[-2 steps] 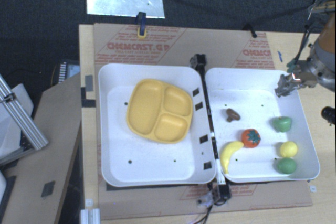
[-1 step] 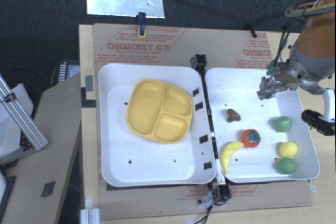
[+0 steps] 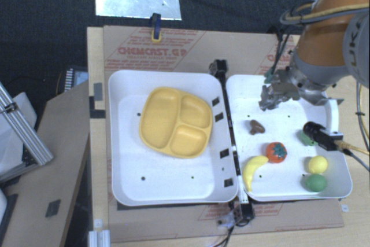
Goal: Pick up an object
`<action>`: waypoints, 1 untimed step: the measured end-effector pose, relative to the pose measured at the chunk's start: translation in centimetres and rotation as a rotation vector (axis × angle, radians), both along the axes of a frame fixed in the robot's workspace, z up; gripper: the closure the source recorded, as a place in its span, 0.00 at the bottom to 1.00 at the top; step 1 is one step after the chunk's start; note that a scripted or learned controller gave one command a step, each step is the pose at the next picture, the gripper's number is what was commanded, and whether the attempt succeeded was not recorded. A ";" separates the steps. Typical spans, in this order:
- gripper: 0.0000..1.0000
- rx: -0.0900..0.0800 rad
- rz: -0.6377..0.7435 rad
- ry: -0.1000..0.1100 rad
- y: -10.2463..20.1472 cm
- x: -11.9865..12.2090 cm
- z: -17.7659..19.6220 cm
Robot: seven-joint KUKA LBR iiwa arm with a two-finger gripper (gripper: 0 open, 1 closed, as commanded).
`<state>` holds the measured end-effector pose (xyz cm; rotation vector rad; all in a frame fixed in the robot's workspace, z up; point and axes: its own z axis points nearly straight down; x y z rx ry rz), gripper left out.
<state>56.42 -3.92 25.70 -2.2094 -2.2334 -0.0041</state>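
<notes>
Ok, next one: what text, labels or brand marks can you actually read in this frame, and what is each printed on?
"CHEMCAST" in red, printed upside down on the brown cardboard sheet behind the left bin; the letters after it are too blurred to read.
More red print on the cardboard behind the right bin and along its front edge: partly hidden, unreadable.
Dark lettering on the arm's grey housing at the frame's right edge: cut off, unreadable.

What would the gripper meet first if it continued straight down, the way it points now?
Probably bare floor of the right bin, under the gripper. The brown piece lies nearby, so it might be brushed; depth is hard to judge.
</notes>
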 end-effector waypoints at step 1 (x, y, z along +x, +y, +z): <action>1.00 0.001 0.000 0.001 6.2 -0.9 -0.4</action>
